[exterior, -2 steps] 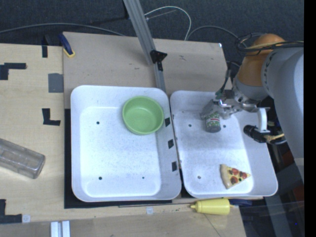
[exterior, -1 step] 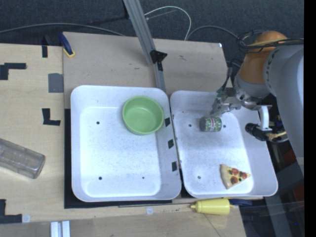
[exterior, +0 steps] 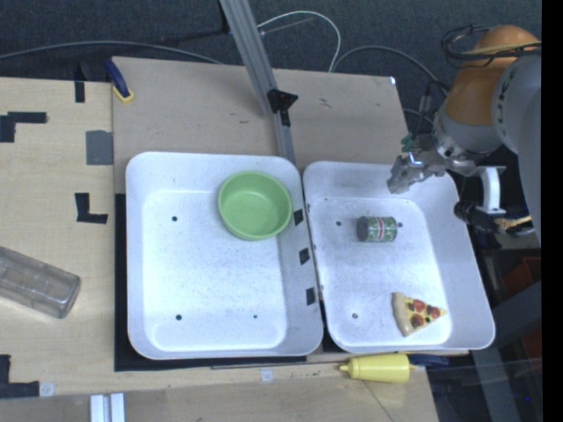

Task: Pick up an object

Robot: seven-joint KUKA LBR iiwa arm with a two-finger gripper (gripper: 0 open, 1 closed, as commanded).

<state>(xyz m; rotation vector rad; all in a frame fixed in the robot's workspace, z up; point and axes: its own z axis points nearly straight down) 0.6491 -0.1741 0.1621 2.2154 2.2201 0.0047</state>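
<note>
So my claw (exterior: 403, 176) hangs over the right bin's (exterior: 457, 275) back rim, can't tell its state honestly. Small can (exterior: 377, 229) lies on its side mid-bin, pizza slice (exterior: 415, 312) nearer the front.

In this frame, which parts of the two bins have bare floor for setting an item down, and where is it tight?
Left bin: bare everywhere below and left of the green bowl, which sits at its top right. Right bin: bare on the lower left, between the small can and the pizza slice. Tightest is the right bin's top right corner, where the gripper hangs above the can.
</note>
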